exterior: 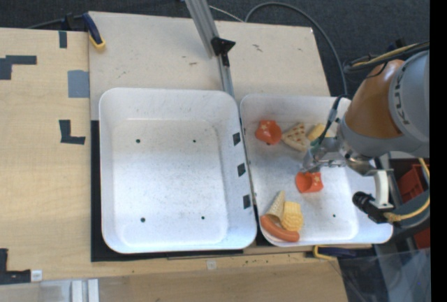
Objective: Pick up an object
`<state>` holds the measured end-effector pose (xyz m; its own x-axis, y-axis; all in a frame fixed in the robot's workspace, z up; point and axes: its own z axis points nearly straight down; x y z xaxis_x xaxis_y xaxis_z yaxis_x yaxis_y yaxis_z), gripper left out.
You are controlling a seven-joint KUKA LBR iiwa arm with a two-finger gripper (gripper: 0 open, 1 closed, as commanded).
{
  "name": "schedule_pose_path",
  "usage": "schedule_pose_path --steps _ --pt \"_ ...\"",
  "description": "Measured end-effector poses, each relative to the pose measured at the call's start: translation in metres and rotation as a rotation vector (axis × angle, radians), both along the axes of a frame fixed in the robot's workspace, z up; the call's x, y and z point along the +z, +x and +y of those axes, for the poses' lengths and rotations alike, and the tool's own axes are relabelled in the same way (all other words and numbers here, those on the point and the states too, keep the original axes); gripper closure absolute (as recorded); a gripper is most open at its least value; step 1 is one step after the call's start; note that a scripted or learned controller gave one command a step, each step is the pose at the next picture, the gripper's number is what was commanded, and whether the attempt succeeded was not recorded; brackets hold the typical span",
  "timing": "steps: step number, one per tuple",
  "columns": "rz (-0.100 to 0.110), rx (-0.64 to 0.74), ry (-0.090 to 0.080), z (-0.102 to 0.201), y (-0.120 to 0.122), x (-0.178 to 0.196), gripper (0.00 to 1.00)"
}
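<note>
Target candidate: a small red-orange object point(309, 182) lying on the floor of the right bin point(342, 224), roughly at the bin's middle, toward its right half. The gripper point(312, 162) sits directly above and against this object, its dark fingers pointing down at the object's upper edge. Finger state: cannot tell. The tips merge with the object's top in this view, and no gap or clamp is readable. The object appears to rest on the bin floor, not lifted.

Other contents, placed relative to the red-orange object:
- a tan wedge-shaped piece point(296, 135) up and slightly left of it, near the bin's far side;
- a red rounded piece point(267, 131) further left of that wedge, near the bin's left wall;
- a small yellow piece point(318, 131) just right of the wedge, partly behind the arm's wrist;
- a yellow corn-like piece point(291, 214) with a pale cone beside it, below and left;
- an orange-red sausage-shaped piece point(279, 228) touching the corn's lower side, at the bin's near rim.

The left bin point(112, 154) lies well left of the red-orange object, across the shared wall.

Progress, as judgement: the approach looks finished, the gripper being down at the object. Grasp unconfirmed. Lift not done. Remaining: secure closure on the object, then raise it off the floor. The contact point looks near the object's edge, so a slip is plausible.
</note>
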<state>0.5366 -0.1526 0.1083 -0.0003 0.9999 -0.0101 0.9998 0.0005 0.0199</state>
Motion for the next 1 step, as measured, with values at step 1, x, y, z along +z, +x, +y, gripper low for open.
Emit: schedule_pose_path --steps 1 --pt "0.015 0.001 0.009 0.0005 0.0006 0.0633 1.0"
